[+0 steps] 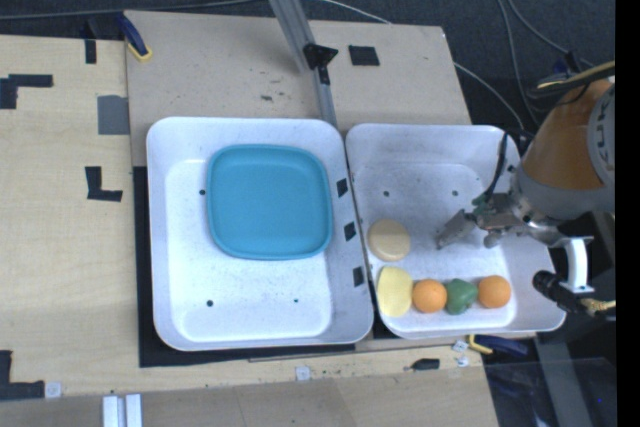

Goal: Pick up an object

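Observation:
In the right bin [420, 155] a beige round object [389, 239] lies near the left wall. Along the front wall sit a yellow object [394, 291], an orange ball [429, 296], a green object [460, 295] and a second orange ball [493, 291]. My gripper [458, 229] hangs over the bin's right half, its dark fingers pointing left, right of the beige object and above the row of fruit. Nothing shows between its fingers.
The left bin [180, 315] holds a blue square plate [268, 201]. A grey metal pole [290, 5] slants down to the gap between the bins. Cables run over the dark floor at the back right.

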`<state>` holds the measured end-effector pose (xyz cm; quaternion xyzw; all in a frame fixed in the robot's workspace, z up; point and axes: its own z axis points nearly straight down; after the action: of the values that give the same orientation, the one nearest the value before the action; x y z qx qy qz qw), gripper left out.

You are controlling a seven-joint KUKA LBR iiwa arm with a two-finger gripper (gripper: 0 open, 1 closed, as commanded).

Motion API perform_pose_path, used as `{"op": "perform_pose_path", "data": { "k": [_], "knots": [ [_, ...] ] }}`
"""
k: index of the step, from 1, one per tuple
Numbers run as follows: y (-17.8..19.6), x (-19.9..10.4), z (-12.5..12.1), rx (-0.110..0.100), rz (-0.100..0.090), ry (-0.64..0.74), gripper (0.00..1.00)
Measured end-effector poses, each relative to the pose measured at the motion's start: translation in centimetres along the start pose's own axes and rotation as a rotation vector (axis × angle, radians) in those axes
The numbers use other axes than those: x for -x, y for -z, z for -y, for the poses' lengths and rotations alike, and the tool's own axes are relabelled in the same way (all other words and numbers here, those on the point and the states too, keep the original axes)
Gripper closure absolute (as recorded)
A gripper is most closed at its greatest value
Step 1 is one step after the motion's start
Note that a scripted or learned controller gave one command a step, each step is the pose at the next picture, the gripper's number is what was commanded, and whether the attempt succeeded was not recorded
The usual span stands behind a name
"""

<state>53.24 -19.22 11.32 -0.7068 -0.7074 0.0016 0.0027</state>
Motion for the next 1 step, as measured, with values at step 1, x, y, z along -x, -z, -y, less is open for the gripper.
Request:
{"op": "perform_pose_path", "data": {
  "k": [1],
  "knots": [
    [1.29,0.05,-0.13,0.005,0.002,0.0,1.0]
  ]
}}
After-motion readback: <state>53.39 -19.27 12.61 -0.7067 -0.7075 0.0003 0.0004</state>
